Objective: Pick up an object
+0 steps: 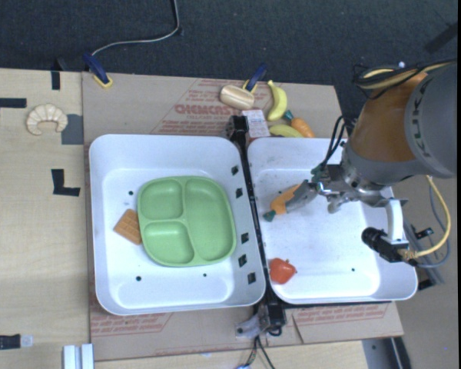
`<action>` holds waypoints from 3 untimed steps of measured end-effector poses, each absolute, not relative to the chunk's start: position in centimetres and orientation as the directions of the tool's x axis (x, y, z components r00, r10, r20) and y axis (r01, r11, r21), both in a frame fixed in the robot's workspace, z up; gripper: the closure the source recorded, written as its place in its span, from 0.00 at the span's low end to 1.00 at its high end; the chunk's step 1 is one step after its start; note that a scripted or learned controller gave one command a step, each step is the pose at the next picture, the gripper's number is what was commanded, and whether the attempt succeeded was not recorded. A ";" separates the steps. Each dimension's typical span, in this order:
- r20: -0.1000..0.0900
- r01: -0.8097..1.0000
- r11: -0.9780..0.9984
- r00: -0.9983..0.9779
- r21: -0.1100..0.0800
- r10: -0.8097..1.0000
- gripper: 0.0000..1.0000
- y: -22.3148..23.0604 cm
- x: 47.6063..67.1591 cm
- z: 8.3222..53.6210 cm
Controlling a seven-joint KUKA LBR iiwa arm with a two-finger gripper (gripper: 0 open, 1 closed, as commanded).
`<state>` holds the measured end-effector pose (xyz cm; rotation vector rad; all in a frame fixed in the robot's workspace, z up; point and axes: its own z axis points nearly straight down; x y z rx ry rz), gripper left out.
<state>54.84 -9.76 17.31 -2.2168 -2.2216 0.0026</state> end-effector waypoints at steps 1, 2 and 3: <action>-0.001 1.000 0.001 -0.001 0.000 1.000 0.00 -10.1 57.6 10.4; 0.000 1.000 0.001 -0.001 0.002 1.000 0.00 -9.8 61.9 8.6; -0.001 1.000 0.002 -0.002 0.004 1.000 0.00 -11.0 61.4 8.6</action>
